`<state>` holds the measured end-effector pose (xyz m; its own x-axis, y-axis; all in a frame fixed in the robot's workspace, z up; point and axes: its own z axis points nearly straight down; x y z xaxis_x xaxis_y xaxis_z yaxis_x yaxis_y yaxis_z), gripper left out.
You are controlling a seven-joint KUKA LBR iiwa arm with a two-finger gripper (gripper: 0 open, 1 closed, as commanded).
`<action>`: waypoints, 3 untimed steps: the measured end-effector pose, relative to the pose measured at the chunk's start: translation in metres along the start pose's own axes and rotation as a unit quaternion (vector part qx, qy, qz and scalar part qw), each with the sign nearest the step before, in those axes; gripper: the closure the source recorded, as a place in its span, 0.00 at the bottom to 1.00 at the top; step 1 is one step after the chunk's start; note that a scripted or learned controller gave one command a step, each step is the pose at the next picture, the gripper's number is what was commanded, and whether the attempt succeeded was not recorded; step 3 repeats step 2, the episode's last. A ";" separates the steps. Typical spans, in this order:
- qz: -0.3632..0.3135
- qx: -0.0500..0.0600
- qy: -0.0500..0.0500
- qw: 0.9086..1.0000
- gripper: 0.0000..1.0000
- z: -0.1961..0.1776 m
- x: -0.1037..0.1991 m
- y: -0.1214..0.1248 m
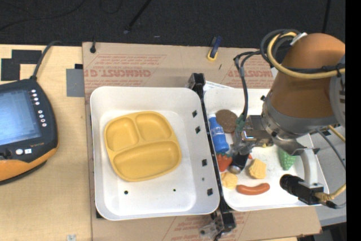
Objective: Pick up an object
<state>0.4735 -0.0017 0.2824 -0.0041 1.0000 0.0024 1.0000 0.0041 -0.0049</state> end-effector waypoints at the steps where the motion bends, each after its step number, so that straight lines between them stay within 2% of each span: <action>1: 0.000 -0.004 -0.001 1.000 1.00 -0.066 0.044 0.003; 2: 0.000 -0.006 0.000 1.000 1.00 -0.157 0.072 0.003; 3: 0.000 -0.006 0.000 1.000 1.00 -0.157 0.072 0.003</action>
